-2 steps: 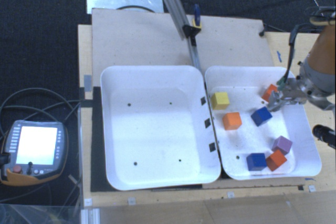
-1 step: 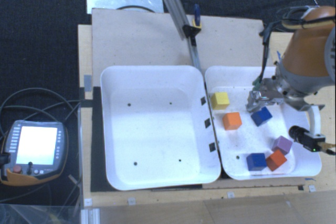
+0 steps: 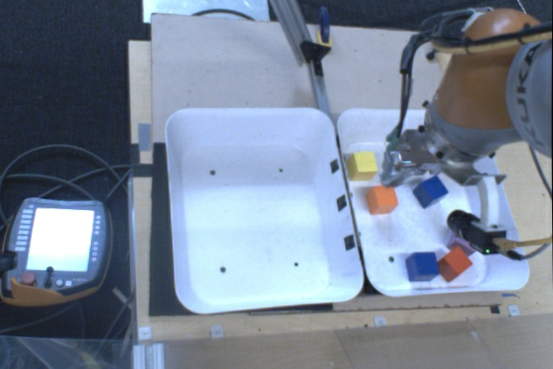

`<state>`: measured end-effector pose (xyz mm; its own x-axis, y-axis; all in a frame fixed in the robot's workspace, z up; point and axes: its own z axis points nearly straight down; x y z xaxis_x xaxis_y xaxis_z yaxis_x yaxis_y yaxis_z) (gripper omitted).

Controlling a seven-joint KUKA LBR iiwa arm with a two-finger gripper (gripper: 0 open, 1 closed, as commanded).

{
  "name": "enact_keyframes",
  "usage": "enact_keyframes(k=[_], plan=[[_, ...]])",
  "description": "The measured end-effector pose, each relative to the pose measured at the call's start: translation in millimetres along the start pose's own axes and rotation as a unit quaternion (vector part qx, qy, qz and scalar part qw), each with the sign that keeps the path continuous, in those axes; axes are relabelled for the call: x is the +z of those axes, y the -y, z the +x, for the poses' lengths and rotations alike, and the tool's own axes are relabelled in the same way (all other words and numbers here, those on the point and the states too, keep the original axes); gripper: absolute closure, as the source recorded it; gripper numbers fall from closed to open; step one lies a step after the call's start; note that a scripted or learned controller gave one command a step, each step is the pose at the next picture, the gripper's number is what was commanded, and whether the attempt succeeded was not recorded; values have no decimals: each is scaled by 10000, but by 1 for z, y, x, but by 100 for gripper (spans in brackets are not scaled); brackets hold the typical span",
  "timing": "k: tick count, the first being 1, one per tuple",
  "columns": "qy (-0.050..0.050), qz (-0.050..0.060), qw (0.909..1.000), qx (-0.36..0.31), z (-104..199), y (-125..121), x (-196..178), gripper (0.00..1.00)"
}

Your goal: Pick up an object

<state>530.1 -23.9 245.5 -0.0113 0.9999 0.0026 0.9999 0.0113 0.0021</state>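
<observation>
Left bin [image 3: 251, 212]: nothing in it to take. Right bin [image 3: 432, 288]: yellow block [image 3: 361, 164] and orange block [image 3: 381, 200] near left wall; blue block [image 3: 429, 190] centre; blue cube [image 3: 422, 265], red block [image 3: 454, 264] near front edge. Gripper [image 3: 399, 162] beside yellow block, holds nothing; opening unreadable.

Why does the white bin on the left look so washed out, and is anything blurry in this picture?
In the camera view, bright overhead light bleaches the left bin, so its floor shows little but dark dots. The right bin is similarly pale, with soft shadows beneath the orange cube and blue cube. The gripper looks slightly soft; the whole image is low-resolution.
</observation>
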Motion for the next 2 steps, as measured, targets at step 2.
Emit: enact_keyframes(k=[2], plan=[[-3, 5, 10000, -5, 116, 16, 0, 100]])
